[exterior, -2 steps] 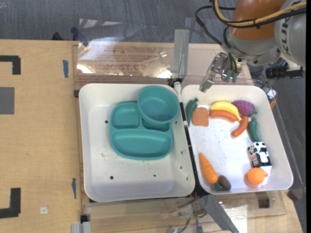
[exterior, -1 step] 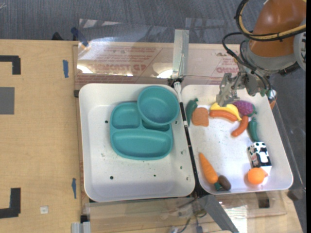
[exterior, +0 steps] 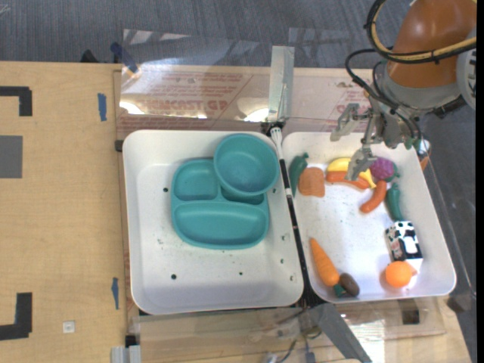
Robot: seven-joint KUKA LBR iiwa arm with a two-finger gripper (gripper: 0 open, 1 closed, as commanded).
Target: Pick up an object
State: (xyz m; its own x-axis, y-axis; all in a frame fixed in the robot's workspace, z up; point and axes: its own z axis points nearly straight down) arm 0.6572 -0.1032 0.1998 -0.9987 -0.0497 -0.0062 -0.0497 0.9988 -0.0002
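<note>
My gripper hangs from the orange-banded wrist over the back of the right bin. Its fingers stand open, with nothing held between them. One fingertip reaches down just above a yellow toy. Purple grapes lie right beside it, with an orange-red sausage shape in front. Further toys lie in this bin: a tan bread piece, a green vegetable, a green pod, a black-and-white carton, an orange and a carrot.
The left bin holds a teal divided plate with a teal bowl on it. A small brown piece lies by the carrot's tip. A metal post stands behind the rim shared by the bins.
</note>
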